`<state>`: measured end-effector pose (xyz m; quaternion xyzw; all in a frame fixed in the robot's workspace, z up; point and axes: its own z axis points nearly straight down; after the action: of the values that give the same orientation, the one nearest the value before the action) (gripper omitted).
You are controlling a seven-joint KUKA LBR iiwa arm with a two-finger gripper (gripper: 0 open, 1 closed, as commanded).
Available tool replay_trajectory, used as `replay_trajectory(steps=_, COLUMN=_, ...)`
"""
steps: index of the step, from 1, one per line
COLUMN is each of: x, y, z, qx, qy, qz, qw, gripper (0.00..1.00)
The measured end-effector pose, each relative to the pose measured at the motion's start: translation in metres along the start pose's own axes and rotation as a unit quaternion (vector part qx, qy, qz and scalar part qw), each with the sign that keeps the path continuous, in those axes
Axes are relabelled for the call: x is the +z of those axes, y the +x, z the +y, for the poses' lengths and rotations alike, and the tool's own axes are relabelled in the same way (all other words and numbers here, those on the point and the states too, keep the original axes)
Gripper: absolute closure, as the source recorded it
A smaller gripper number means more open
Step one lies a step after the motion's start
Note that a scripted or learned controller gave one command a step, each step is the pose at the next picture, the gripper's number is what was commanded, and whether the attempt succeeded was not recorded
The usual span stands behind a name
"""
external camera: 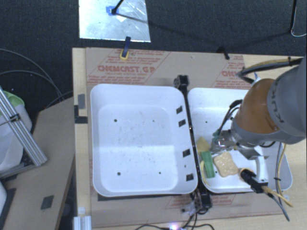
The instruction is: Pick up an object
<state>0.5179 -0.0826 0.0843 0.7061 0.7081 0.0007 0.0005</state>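
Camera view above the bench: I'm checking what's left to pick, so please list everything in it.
left bin: 1, white, left on the bench
right bin: 1, white, beside it, under the arm
green object: 1, green, right bin's near-left corner
tan block: 1, tan, right of the green object
pale yellow piece: 1, pale yellow, by the right bin's left wall
cardboard sheet: 1, brown with red lettering, under both bins
clamp: 1, blue and yellow, cardboard's far edge
metal plate: 1, silvery, beyond the bench
arm: 1, grey with orange band, over the right bin
gripper: 1, grey, above the tan block
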Motion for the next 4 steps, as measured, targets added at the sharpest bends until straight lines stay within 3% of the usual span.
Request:
replay_trajectory(steps=1, x=-0.106, y=0.110, z=0.022, qx=-0.006, qy=-0.005, qz=0.002, qw=1.0000, gripper=1.00)
replay_trajectory(steps=2, x=-0.355, y=0.132, z=-0.025, qx=-0.003, qy=-0.009, qz=0.002, qw=0.9999, gripper=1.00)
replay_trajectory(steps=3, x=-0.207, y=0.109, z=-0.032, qx=0.002, qy=0.006, qz=-0.001, qw=1.0000, gripper=1.00)
replay_trajectory(steps=4, x=-0.243, y=0.152, z=-0.030, qx=-0.003, qy=-0.001, qz=0.001, qw=1.0000, gripper=1.00)
